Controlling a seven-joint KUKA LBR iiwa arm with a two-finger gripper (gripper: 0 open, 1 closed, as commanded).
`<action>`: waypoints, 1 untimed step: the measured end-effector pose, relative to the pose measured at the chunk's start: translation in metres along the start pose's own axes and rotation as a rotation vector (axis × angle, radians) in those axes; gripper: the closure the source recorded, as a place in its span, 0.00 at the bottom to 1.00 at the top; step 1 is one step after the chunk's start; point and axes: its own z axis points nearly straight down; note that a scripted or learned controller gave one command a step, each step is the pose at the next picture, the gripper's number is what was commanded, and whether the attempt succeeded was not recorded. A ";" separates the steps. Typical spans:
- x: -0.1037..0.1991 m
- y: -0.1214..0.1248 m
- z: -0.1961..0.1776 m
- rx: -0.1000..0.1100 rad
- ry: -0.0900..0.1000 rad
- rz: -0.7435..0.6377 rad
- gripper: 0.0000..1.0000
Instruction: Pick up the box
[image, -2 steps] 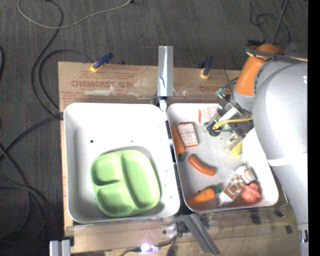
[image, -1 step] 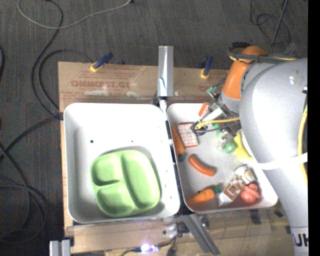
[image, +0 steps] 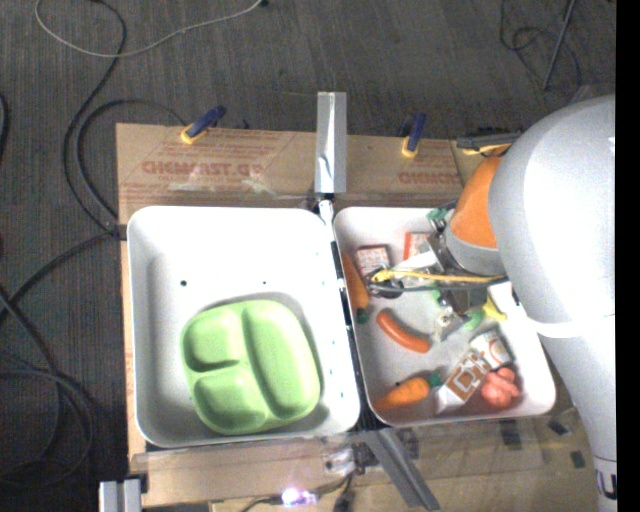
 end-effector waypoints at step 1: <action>-0.044 0.006 -0.007 0.011 -0.016 0.017 0.00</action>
